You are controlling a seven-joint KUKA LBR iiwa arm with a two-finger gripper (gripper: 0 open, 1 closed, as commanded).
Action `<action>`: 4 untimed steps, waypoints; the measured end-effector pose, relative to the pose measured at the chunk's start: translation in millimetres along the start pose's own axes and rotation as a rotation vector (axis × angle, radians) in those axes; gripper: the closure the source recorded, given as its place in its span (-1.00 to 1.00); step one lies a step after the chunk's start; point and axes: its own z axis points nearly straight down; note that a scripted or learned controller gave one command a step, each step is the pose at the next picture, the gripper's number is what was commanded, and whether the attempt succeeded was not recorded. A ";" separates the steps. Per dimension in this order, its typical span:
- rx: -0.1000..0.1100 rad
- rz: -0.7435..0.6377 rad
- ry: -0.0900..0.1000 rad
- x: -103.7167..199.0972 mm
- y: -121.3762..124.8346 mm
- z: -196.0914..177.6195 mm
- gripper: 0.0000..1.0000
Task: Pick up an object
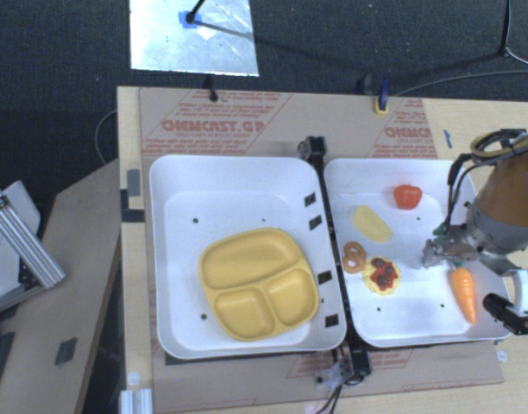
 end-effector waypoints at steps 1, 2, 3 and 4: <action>-0.001 -0.003 -0.001 -1.2 -0.1 -63.7 1.00; -0.002 -0.004 -0.002 -1.5 1.6 -117.4 1.00; 0.000 -0.009 0.001 46.5 33.5 -119.8 1.00; 0.001 -0.009 0.001 98.4 53.2 -111.6 1.00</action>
